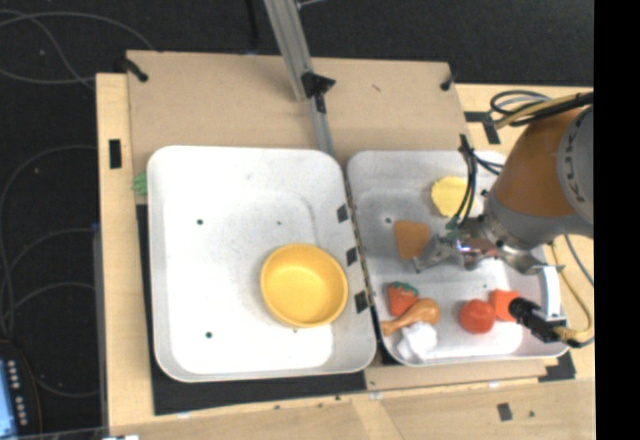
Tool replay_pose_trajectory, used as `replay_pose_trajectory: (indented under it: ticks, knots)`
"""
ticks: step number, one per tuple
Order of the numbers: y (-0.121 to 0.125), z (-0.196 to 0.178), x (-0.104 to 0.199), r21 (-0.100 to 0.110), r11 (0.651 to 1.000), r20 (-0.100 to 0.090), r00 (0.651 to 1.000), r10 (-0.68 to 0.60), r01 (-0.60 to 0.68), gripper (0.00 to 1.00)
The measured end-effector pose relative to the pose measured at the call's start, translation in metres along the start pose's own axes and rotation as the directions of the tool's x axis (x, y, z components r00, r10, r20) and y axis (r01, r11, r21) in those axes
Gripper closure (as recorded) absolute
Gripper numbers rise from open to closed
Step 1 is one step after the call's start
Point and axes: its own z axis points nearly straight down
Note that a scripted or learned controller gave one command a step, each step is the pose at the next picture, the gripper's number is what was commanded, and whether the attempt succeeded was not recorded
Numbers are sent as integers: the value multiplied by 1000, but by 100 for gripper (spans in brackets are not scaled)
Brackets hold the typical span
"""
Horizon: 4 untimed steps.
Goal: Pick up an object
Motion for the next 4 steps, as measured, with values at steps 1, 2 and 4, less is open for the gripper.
replay_pose_trajectory:
  ticks: [1, 2, 4]
  knots:
    - [1, -11, 0, -5, 1000, -1, 1000, 6, -6, 100]
    - [13, -68, -1, -8, 1000, 1, 1000, -5, 5, 100]
    - [21, -118, 41, -1, 1000, -1, 1000, -6, 6, 100]
